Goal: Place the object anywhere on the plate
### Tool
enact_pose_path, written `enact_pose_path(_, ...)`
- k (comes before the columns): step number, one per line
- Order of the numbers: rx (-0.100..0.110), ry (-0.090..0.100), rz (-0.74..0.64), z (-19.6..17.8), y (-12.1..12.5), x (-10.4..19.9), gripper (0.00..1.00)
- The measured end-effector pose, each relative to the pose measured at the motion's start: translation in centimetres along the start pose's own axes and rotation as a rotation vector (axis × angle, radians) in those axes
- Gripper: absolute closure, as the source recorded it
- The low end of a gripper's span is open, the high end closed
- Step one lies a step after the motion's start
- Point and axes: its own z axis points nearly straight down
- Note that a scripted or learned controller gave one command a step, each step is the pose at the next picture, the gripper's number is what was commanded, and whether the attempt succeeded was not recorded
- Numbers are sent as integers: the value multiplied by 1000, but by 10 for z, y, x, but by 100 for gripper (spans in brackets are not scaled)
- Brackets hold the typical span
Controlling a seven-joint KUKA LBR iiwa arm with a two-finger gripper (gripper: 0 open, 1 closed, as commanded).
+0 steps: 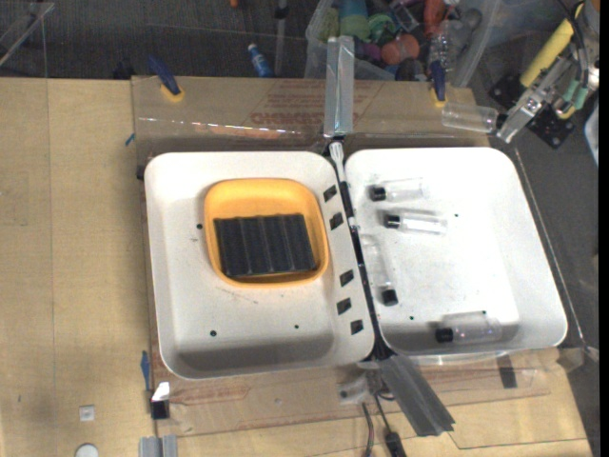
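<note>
Two shallow white bins sit side by side on the wooden bench [67, 255], the left bin [176, 255] and the right bin [504, 255] meeting at a raised divider marked with small black tabs. The left bin holds one orange plate [217, 203], lying flat near the middle, with a single dark ribbed pad [265, 244] covering most of its floor. The right bin holds four clear vials with black caps, all well apart from the plate: one vial [398, 190] near the far side, a second vial [417, 223] just below it, a third vial [381, 272] lying along the divider, and a fourth vial [468, 330] against the near wall. The divider stands between every vial and the plate. The gripper [511, 122] hangs beyond the right bin's far right corner, above none of the vials; whether it is spread or pressed together I cannot tell. Behind the bins stand a clear box of coloured toys [400, 12] and two blue clamps.
</note>
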Motion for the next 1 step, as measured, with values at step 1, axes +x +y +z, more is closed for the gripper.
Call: enact_pose_path(1, 0, -1, -166, -35, -51, -28, 100)
